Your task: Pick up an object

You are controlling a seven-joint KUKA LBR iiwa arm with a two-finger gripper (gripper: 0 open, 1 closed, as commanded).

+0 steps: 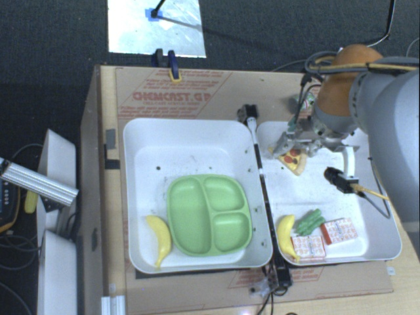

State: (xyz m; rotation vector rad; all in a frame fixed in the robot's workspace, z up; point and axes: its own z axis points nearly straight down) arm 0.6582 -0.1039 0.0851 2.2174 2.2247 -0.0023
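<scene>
We see two shallow white plastic bins with rounded corners, side by side on a brown board. The left bin (141, 149) holds a smooth pale green divided plate (209, 213) with three compartments, and a curved yellow banana (159, 239) lies just beside its lower left edge. The right bin (387, 241) holds a second banana (286, 233) at its lower left corner, a ribbed green vegetable (309, 220), and two flat red-and-white patterned squares (326, 237) along its near wall. A wedge-shaped pizza slice (293, 160), orange and yellow, sits near the upper left of that bin.

The grey arm with its orange band (341, 87) reaches in from the right, bent down over the upper part of the right bin. The gripper (296, 146) hangs right over the pizza slice; whether the claw is open or closed we cannot tell.

The middle of the right bin lies bare, as does the upper half of the left one
</scene>
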